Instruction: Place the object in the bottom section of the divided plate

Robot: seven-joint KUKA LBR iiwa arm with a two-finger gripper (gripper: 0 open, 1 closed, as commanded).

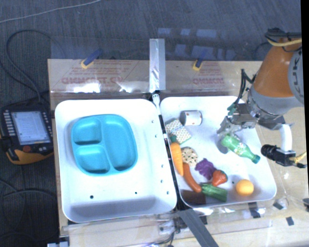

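- Camera view: gripper (235,123) sits over the right bin (267,189), near its right edge, directly above the green bottle (239,147); whether it is spread or pressed together cannot be told from this angle, and nothing is seen pinched.
- Green bottle lies on its side on the bin floor, slanted, cap end toward the bin's right edge, body just under the gripper.
- Handling judgement: looks like a small, light, rigid plastic toy; smooth and round, so likely to roll or slip. Best hold is probably across the mid-body, pinching perpendicular to its long axis.
- Divided plate (103,143), blue, sits in the left bin (71,201) toward its upper left corner; three sections.
- Counts, right bin: one green bottle, one orange ball (244,187), one carrot (176,158), one purple piece (205,167), one grey can (191,118), one checkered block (177,130), one speckled cookie (188,156); a red-and-green cluster (216,185) near the bottom edge is too tangled to count.
- Counts, bench: two bins, one plate, one arm.
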